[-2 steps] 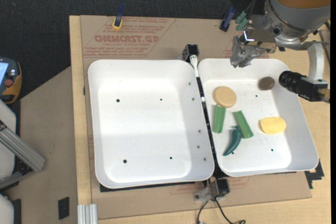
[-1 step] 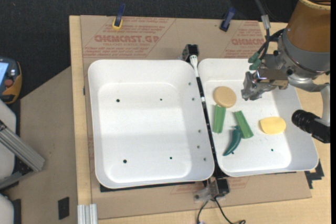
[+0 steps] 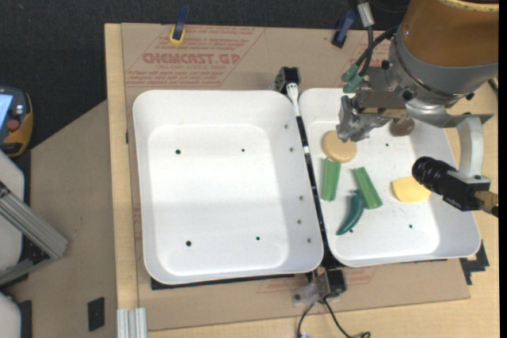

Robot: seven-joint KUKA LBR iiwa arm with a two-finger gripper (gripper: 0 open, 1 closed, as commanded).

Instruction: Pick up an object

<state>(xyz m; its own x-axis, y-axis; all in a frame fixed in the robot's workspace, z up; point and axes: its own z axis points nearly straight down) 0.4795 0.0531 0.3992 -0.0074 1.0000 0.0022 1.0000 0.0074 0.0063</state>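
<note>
Claw poised over tan disc in right bin

The claw [image 3: 352, 131] hangs low in the right bin [image 3: 451, 245], near its left wall. The disc [image 3: 339, 148], a flat tan round, lies just below and slightly left of the fingertips as the camera sees it, close enough that it may be touching them; the slant of the view makes that hard to settle. Whether the fingers are spread or closed I cannot tell, since they merge into a dark grey mass against the bin floor. Nothing is plainly seen between them, so I would not call the disc held.

Being round, the disc offers no long axis to line up with; the next move seems to turn on the claw being centred over it.

The right bin holds several other things. A green stick [image 3: 330, 179] lies just below the disc, running toward the camera. Beside it a second green stick [image 3: 367, 187] slants, with a dark teal pepper [image 3: 351, 215] at its lower end. A yellow piece [image 3: 408, 190] sits further right, beside a black fitting [image 3: 444, 180] on the arm.

The left bin [image 3: 150, 194] shows bare white floor. Both bins rest on a cardboard-covered counter [image 3: 198, 55].
</note>
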